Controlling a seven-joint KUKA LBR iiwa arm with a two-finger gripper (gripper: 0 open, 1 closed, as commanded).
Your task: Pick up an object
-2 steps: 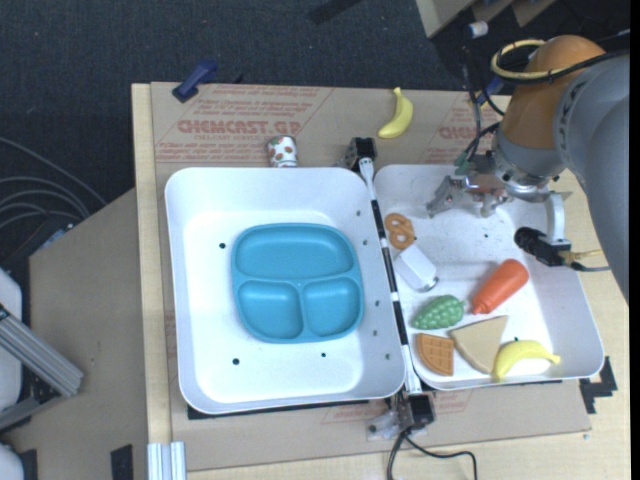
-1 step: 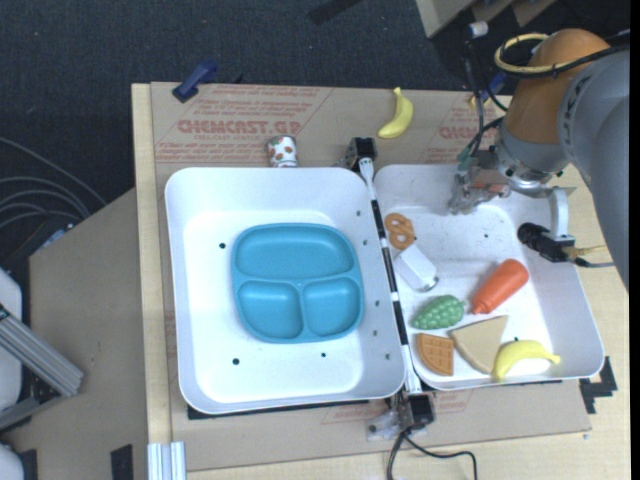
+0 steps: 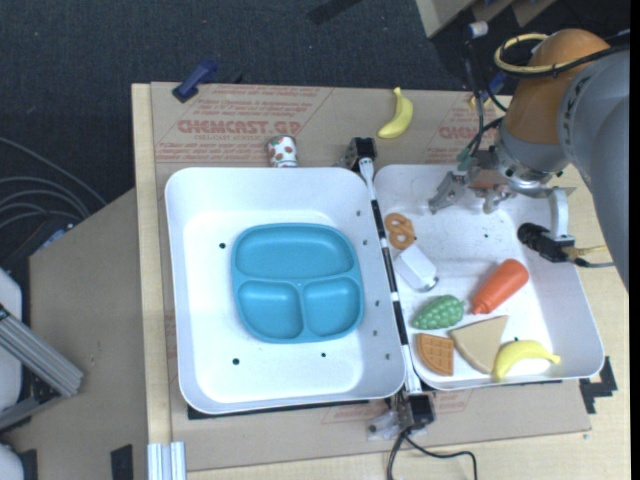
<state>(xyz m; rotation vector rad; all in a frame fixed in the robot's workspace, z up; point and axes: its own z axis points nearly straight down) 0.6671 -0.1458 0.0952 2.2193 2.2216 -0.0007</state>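
Observation:
My gripper hangs over the far end of the right bin, its fingers spread open with nothing between them. Toy food lies in this bin. A brown pretzel is near the left wall, left of and nearer than the gripper. A white piece lies just below the pretzel. Toward the near end are an orange carrot, a green leafy piece, a waffle, a tan bread slice and a yellow banana.
The left bin holds a blue divided plate. On the cardboard behind the bins lie a second banana, a small spotted toy and a blue object. The arm crosses the top right.

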